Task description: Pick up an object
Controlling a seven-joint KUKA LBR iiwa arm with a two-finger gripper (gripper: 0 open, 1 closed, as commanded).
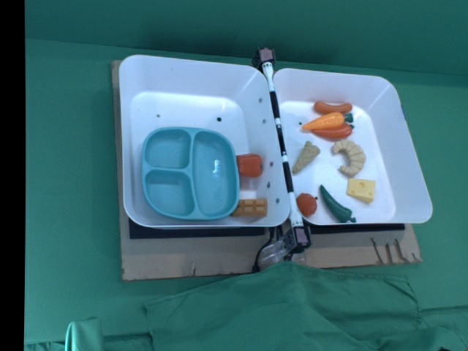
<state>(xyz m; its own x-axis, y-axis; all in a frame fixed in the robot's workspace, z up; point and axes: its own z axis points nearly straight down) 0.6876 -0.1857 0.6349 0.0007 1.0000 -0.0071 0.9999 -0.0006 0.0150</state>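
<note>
camera view: two shallow white bins sit side by side on a brown board, split by a black-and-white striped bar (280,146). the left bin (183,75) holds a teal divided plate (190,172), tilted a little, taking up most of its floor; a small orange-red block (249,165) touches the plate's right edge and a waffle-like orange piece (251,208) lies just below it, both squeezed into the strip the plate leaves free. the right bin (380,97) holds the loose toy food, spread apart so each piece can be reached alone: a sausage (333,107) at the top with a carrot (327,122) just under it, a pale cone (306,156) near the bar, a shrimp (350,157), a cheese wedge (361,189), a green pepper (336,204) and a red tomato (306,204) close to the bar. any of these could be the object to pick; the cheese and shrimp look the least crowded. i cannot tell the state of the gripper from this view, and nothing is lifted yet
</note>
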